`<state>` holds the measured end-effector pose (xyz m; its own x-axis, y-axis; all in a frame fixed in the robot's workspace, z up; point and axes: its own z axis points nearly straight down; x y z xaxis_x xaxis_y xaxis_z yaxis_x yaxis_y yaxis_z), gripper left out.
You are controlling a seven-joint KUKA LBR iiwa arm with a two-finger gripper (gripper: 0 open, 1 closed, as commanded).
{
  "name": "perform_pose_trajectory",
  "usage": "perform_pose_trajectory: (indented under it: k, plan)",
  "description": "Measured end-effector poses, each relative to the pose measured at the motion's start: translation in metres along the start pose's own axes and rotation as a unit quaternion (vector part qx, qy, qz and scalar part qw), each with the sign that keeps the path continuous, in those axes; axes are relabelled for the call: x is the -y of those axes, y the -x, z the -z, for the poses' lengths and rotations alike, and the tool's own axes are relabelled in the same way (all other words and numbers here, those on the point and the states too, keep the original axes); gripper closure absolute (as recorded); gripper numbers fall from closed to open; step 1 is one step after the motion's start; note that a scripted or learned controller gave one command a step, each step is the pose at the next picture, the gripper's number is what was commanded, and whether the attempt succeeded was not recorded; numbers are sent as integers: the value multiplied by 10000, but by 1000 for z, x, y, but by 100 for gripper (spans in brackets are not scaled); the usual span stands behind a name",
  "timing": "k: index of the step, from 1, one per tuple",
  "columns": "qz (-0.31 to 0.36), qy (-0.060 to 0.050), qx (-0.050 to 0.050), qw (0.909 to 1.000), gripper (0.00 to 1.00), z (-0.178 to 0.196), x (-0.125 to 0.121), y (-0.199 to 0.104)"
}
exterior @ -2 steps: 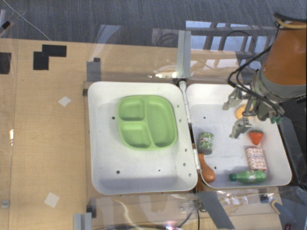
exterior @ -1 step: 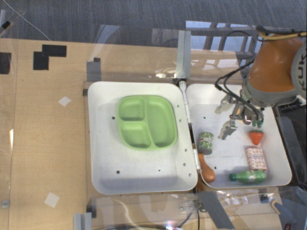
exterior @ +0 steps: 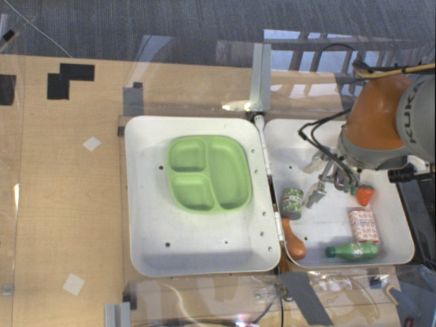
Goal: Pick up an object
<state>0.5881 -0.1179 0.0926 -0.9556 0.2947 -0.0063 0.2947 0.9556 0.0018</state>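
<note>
A divided plate (exterior: 207, 173) lay in the left bin (exterior: 143, 251). In the right bin (exterior: 402, 240), a can (exterior: 292, 201) stood left of a carton (exterior: 363, 225), with a bottle (exterior: 351, 251) in front.

One overhead camera slants down on both bins (exterior: 197, 131)

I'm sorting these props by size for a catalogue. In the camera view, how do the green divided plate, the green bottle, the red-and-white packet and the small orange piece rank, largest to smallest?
1. green divided plate, by far the largest.
2. green bottle and red-and-white packet: too close to rank; the bottle is longer, the packet wider.
3. small orange piece, the smallest.
</note>
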Motion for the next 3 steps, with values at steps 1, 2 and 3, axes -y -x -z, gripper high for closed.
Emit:
perform_pose_trajectory:
  k: [1,2,3]
  plan:
    - [35,6,53,10000,100,14,-2,3]
    - [-1263,-4,42,9920,100,132,64,2]
    - [-272,-11,6,9996,100,121,105,-51]
